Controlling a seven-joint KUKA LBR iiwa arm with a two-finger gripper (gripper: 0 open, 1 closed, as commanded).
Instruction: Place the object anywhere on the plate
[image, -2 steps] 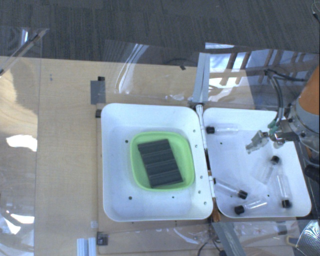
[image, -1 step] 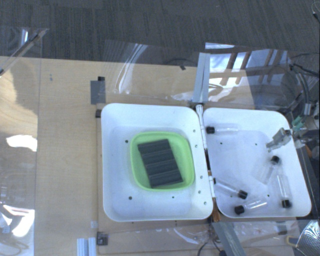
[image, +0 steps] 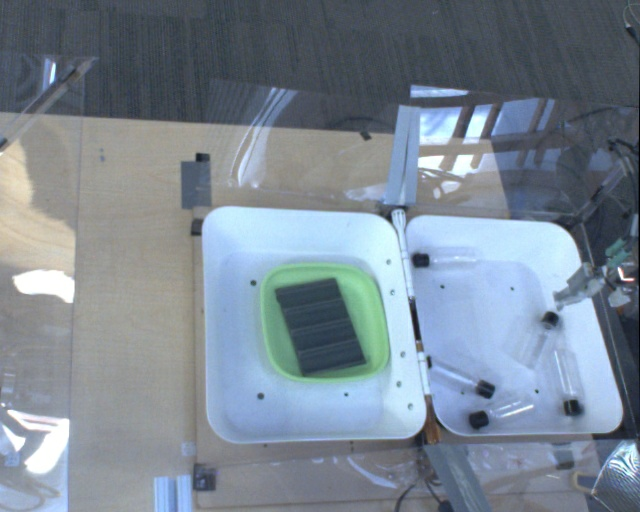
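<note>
the job looks barely begun: the clear tubes (image: 465, 381) lie in the right bin (image: 500, 235), none on the green plate (image: 272, 300), and i cannot tell the gripper's (image: 585, 288) state.

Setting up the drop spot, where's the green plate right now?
The green plate sits in the middle of the left bin, under a dark ridged block, left of the bin with the clear tubes.
</note>
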